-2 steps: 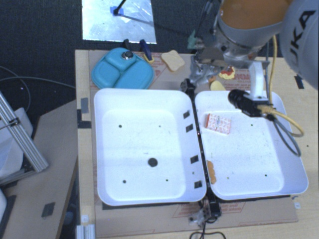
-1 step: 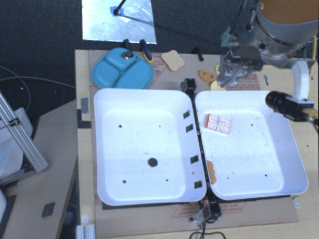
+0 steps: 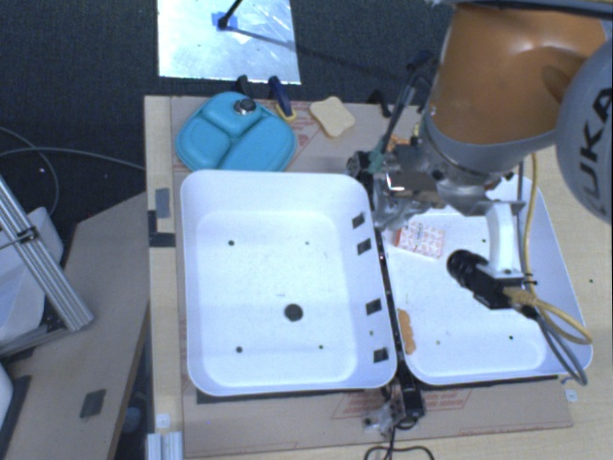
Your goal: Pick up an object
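A small dark round object (image 3: 293, 312) lies on the floor of the left white bin (image 3: 206, 257). In the right white bin (image 3: 479, 353), a red-and-white patterned packet (image 3: 421, 239) lies near the divider. A thin orange-brown piece (image 3: 406, 332) rests further forward along the same wall. My gripper (image 3: 397, 188) hangs under the orange wrist band, over the back end of the divider and just behind the packet. The wrist body hides much of it.
Behind the left bin sit a blue compartment tray (image 3: 236, 134) and a tan bread-like piece (image 3: 332, 115). A shiny metal sheet (image 3: 228, 25) lies on the floor beyond. A black cylinder (image 3: 477, 278) and yellow cables (image 3: 554, 322) hang from the arm over the right bin.
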Tool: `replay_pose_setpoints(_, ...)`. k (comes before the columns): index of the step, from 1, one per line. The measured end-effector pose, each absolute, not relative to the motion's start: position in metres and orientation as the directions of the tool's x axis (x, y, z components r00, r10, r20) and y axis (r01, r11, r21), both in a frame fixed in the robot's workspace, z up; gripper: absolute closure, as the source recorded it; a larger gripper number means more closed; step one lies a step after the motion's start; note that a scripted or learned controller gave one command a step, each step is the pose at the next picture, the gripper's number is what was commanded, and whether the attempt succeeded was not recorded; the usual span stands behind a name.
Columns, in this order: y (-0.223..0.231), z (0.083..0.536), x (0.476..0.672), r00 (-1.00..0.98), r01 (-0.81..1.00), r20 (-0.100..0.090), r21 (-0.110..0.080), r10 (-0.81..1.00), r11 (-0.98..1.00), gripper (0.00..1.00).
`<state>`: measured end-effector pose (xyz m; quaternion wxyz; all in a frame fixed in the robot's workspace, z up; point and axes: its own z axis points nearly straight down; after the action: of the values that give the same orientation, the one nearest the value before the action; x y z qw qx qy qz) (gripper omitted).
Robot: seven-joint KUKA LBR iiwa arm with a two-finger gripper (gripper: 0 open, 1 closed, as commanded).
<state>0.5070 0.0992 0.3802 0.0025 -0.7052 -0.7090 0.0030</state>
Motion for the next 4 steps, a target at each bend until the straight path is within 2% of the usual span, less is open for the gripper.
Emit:
replay_pose_setpoints(1,0.098,0.386,0.509,-0.005,1.000,0.001,0.002,1.000,0.005,0.00)
replay_pose_setpoints(2,0.096,0.434,0.531,-0.006,1.000,0.001,0.008,1.000,0.006,0.00)
replay_pose_setpoints(3,0.072,0.299,0.484,0.002,1.000,-0.002,-0.013,1.000,-0.002,0.00)
replay_pose_setpoints(4,0.074,0.317,0.488,-0.003,1.000,0.002,0.004,1.000,0.003,1.00)
